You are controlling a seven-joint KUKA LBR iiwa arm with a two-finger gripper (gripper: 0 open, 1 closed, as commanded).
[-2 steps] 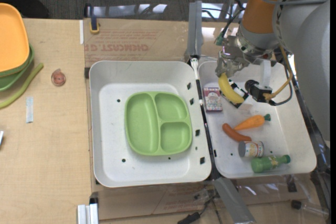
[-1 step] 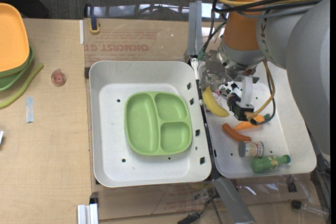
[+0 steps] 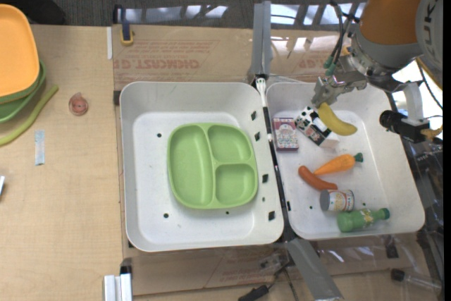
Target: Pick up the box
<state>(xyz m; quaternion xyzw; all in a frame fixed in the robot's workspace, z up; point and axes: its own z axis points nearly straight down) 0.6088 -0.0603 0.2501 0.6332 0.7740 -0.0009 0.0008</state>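
Camera view shows the gripper over the right bin, above the banana; its jaws' state I cannot tell. The pink box lies left of them.

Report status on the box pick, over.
End effector hovering over right bin, nothing visibly held. Box lying flat near left wall, untouched. Banana and black-and-white cube crowd its right side.
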